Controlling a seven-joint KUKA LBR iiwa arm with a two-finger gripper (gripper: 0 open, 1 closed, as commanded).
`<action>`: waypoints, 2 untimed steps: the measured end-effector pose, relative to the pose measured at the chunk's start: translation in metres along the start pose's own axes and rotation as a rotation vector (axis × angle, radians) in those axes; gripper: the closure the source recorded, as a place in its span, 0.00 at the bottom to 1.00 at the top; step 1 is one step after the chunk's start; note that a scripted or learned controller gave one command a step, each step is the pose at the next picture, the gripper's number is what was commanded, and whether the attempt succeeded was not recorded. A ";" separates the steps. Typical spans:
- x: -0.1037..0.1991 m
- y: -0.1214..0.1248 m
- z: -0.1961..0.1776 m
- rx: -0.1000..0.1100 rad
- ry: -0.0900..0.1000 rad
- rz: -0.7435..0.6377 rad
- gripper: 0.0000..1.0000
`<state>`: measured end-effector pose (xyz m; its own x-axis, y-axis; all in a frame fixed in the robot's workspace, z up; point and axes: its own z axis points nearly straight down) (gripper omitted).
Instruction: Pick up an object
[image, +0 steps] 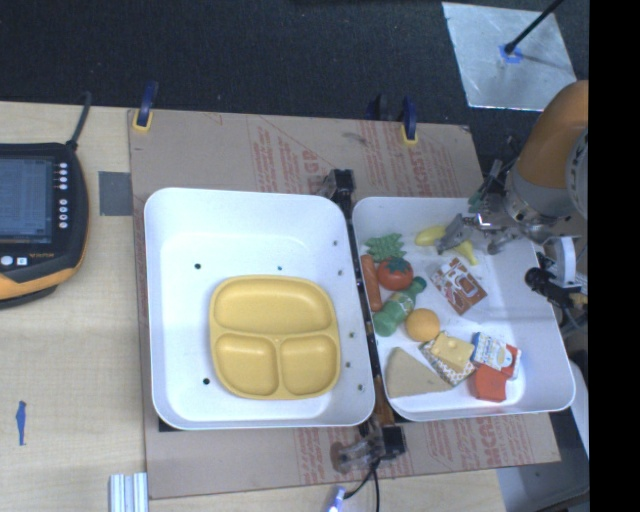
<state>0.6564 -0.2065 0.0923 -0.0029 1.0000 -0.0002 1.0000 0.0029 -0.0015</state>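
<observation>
Yellow banana (432, 236) half behind gripper (466, 235)

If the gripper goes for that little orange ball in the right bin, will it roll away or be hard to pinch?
The orange ball looks round and smooth, so it may roll or squirt out. Neighbours crowd it, a green piece and a yellow block, likely limiting rolling but cramping finger room.

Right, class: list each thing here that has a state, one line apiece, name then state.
yellow divided plate: upright in the left bin, compartments bare.
gripper: low over the right bin, beside the yellow banana.
handheld screen: lit.
orange ball: resting among the toy food.
</observation>
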 end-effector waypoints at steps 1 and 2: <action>-0.001 -0.074 0.000 0.002 0.000 -0.002 0.00; 0.019 -0.001 -0.003 0.000 0.001 -0.001 0.00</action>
<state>0.6551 -0.1875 0.0950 -0.0034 1.0000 0.0008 1.0000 0.0034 -0.0018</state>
